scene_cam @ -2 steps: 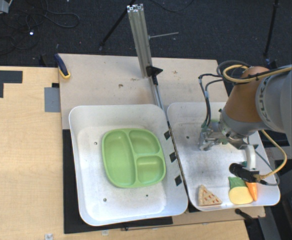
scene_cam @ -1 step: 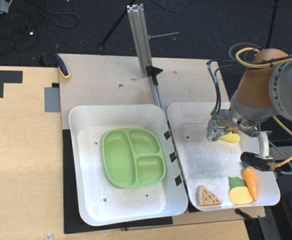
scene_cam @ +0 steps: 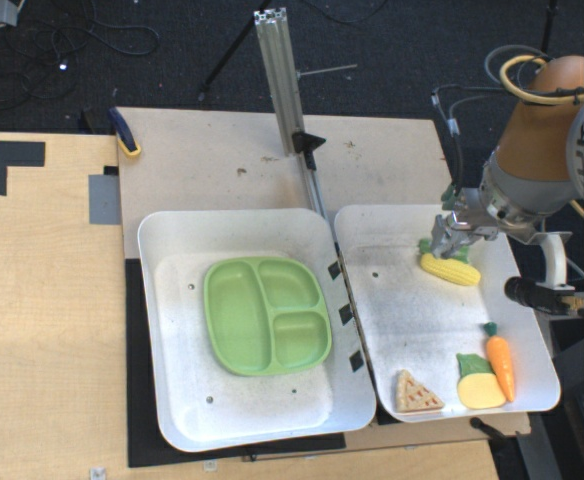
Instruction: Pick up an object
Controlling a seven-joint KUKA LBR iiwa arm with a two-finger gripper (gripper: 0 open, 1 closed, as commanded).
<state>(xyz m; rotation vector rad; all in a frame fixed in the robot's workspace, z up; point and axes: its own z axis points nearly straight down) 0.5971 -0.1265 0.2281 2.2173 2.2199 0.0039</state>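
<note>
1. Nearest, in the right bin (scene_cam: 372,298): toast-like wedge (scene_cam: 416,393), tan with a grid pattern, lying flat at the front edge.
2. Just right of it: yellow piece with a green top (scene_cam: 479,386), touching the carrot (scene_cam: 501,365), orange with a small green tip, pointing toward the front rim.
3. Across in the left bin (scene_cam: 162,298): light green divided tray (scene_cam: 268,314), three compartments, lying flat near the middle.
4. Farther back in the right bin: corn cob (scene_cam: 451,270), yellow, short and rounded, with a bit of green at its left end, lying on its side toward the back right of the bin floor.
5. Right over the corn cob: gripper (scene_cam: 452,243), hanging low from the grey arm (scene_cam: 535,158), close above or touching the cob's upper edge; contact not clear. State of the jaws: cannot tell, too small and dark to read.
6. Behind the bins on the desk (scene_cam: 212,158): slanted metal post (scene_cam: 282,83), and a blue-and-yellow tool (scene_cam: 124,132) at the far left corner.
</note>
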